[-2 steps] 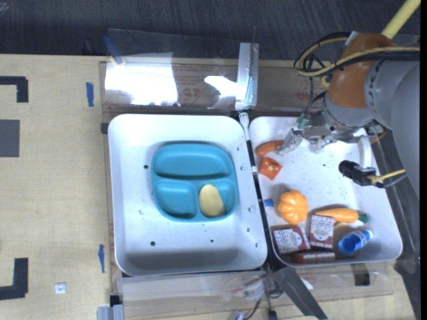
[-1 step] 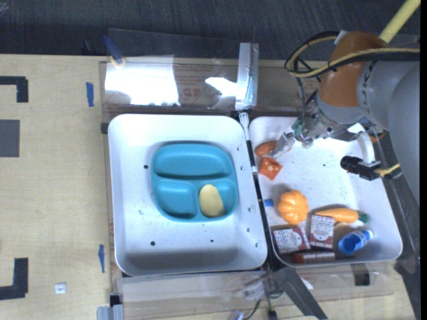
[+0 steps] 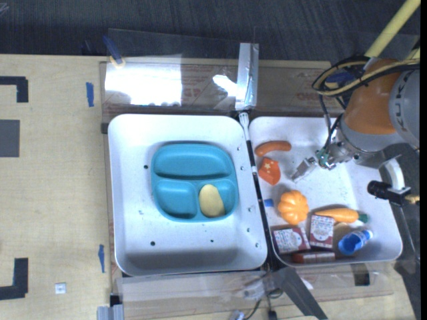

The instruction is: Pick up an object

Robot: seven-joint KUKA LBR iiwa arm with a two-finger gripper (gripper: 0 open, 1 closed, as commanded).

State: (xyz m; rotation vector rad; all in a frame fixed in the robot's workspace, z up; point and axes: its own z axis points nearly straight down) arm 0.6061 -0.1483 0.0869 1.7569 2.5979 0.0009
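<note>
My gripper [image 3: 302, 169] hangs over the upper middle of the right bin [image 3: 303, 129], with the orange-banded wrist behind it to the right. A red-orange sausage [image 3: 273, 147] lies just left of it and a red tomato piece [image 3: 269, 171] sits below that. Below the gripper rests an orange pumpkin [image 3: 293, 206]. None of these touches the gripper, and nothing hangs from it.
Along the right bin's front lie a carrot [image 3: 339, 215], two brown snack packets [image 3: 287, 239] [image 3: 321, 231] and a blue bottle [image 3: 352, 241]. The left bin [image 3: 127, 179] holds a blue divided tray [image 3: 190, 169] with a yellow potato [image 3: 211, 200] in one compartment.
</note>
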